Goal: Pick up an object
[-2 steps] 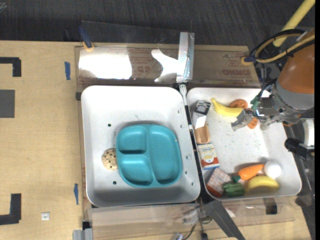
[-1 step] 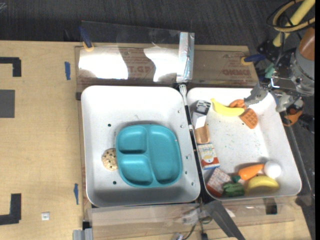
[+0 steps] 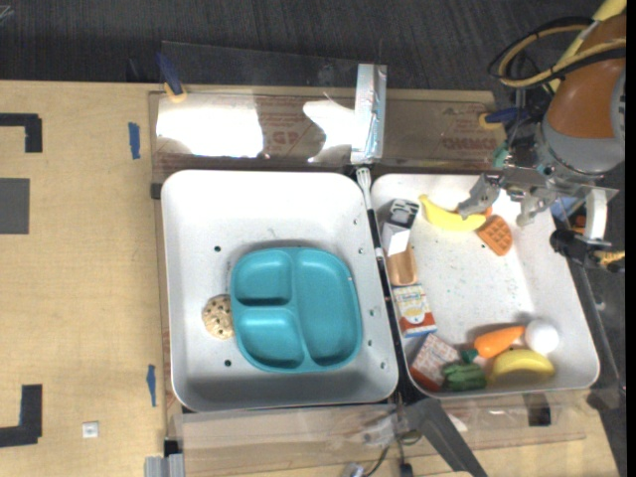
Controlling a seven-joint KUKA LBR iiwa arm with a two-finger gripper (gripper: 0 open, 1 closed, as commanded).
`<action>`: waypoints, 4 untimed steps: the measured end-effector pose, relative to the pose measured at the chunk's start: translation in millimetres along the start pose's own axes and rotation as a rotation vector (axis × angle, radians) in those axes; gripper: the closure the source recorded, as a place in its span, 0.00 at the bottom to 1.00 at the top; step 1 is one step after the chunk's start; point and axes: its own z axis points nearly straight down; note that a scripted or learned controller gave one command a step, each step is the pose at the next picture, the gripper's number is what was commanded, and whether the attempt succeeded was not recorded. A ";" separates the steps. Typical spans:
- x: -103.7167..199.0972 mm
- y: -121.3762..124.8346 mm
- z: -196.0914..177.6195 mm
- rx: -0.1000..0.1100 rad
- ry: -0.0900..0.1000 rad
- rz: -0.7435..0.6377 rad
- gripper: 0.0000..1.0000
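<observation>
Arm over right bin, far corner; nothing lifted yet.

Gripper [image 3: 507, 195] hangs spread and unladen, just beside the yellow banana [image 3: 449, 216] and orange waffle piece [image 3: 495, 235] on the right bin [image 3: 556, 296] floor. Banana judged the likeliest pick: probably light, stiff plastic, smooth and apt to slip. Best taken across its thick middle, not the tapered tip.

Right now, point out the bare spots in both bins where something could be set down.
Left bin: open floor along the back, behind the teal tray. Right bin: bare middle between the waffle piece and carrot. Crowded: the cartons along the divider and the front corner.
</observation>
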 end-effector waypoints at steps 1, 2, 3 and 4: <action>32.5 38.1 74.2 -0.010 0.000 0.044 0.00; 4.6 3.2 105.1 -0.011 0.000 -0.100 0.00; -26.0 44.7 96.9 0.024 0.008 -0.045 0.00; -50.5 55.1 33.0 -0.018 -0.004 -0.217 0.00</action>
